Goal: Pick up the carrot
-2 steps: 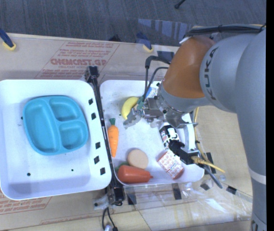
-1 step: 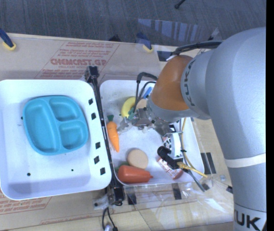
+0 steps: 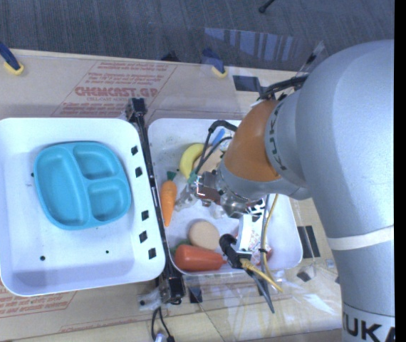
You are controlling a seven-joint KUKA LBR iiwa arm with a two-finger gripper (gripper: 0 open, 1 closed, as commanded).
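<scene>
The orange carrot [image 3: 168,201] lies lengthwise against the left wall of the right bin [image 3: 288,244], its green top pointing to the far side. My gripper [image 3: 191,189] hangs low over the bin just right of the carrot's upper end, close to it. Nothing shows as held in it. The grey wrist with its orange band [image 3: 249,152] covers the bin's middle and right part.
A yellow banana [image 3: 191,158] lies beyond the gripper. A beige egg [image 3: 203,234] and a red vegetable [image 3: 197,258] sit at the bin's near end. The left bin [image 3: 18,262] holds a blue divided plate [image 3: 82,184]. A black hinge strip [image 3: 146,191] separates the bins.
</scene>
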